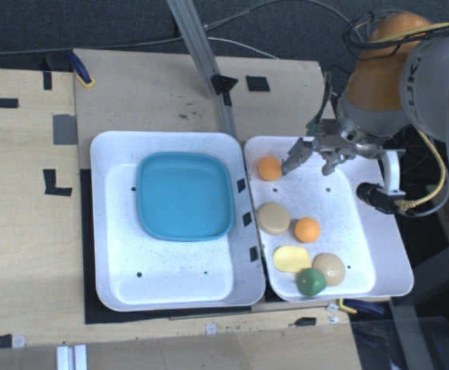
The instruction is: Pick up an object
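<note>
Farthest left, the pale wooden bench top (24, 206) carries scattered patches of black tape. On it sits the left shallow white plastic bin (112, 284), and inside that lies a square turquoise plate with rounded corners (184, 196), flat and taking up most of the bin's upper half. A slanted grey metal bar (197, 45) runs down from the top edge toward the gap between the bins.

The right shallow white plastic bin (378, 268) touches the first one along its side. Near its upper left corner rests a small orange ball (269, 168). Lower down, a flattened beige round piece (273, 218) lies just beside a second orange ball (307, 230). Below those sits a pale yellow rounded block (290, 258), touching a green ball (311, 282), and a tan speckled ball (330, 267) presses against the green one.

The two-finger gripper (311, 162) hangs over the upper part of the right bin with its fingers spread apart and nothing between them; its left finger tip (292, 164) is just beside the upper orange ball. Behind it, at the right, rises the grey arm with its orange band (382, 60), trailing black and yellow cables (428, 183).
</note>
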